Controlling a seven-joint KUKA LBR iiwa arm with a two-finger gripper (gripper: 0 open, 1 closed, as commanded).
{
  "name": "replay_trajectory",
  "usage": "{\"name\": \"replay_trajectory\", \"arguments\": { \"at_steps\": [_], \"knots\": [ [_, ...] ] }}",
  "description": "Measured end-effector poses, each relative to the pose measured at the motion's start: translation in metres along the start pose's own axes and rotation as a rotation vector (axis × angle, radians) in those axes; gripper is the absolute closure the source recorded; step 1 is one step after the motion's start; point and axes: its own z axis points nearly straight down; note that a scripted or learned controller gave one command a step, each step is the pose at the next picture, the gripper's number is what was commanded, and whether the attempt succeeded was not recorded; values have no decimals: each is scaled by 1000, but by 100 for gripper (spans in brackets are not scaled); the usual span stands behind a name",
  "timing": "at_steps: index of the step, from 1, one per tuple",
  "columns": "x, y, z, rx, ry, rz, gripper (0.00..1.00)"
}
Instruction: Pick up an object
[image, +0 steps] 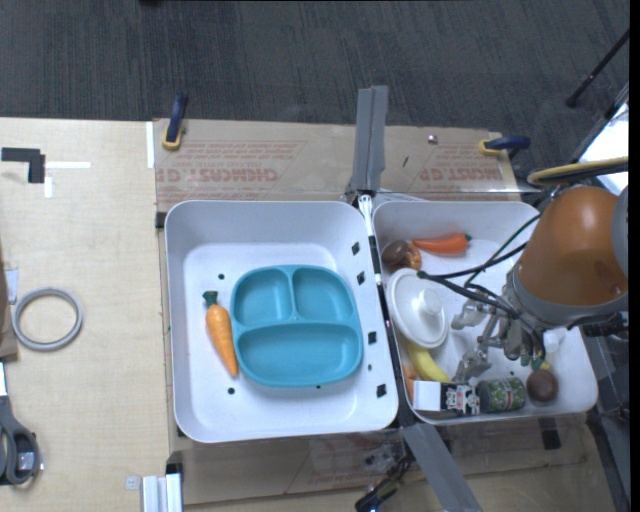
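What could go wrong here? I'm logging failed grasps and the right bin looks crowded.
The gripper hangs over tightly packed items: a banana, a white bowl and a green can. It might nudge neighbours or close on two things. Cables trailing across the bin could snag the bowl.

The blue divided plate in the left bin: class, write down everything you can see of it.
The blue divided plate is a rounded-rectangle dish, plastic by its look, with three compartments: two small ones at the far side and one wide one at the near side. It lies flat in the middle of the left bin. A toy carrot with a green top lies along its left edge, close against it.
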Motion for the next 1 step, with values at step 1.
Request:
{"name": "replay_trajectory", "arguments": {
  "at_steps": [1],
  "knots": [
    [-27,42,2,2,7,302,0]
  ]
}}
